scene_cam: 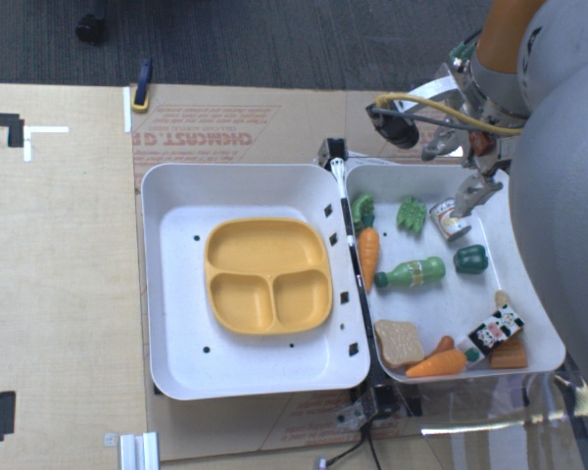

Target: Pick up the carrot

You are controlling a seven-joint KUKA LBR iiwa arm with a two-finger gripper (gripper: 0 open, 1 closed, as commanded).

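A carrot (368, 252) with a green leafy top lies lengthwise against the left wall of the right bin (529, 302), pointed end toward the front. A second orange, carrot-shaped piece (437, 363) lies at the bin's front edge beside a bread slice (399, 342). My gripper (470, 196) hangs over the back right part of this bin, just above a small silvery can (449, 221). It is well to the right of the leafy carrot, and nothing orange is in it.
The right bin also holds a green leafy piece (410, 213), a green bottle (413, 274), a green pepper (469, 258), a cow-patterned carton (497, 330) and a brown block (510, 356). The left bin (167, 262) holds a yellow divided plate (269, 275).
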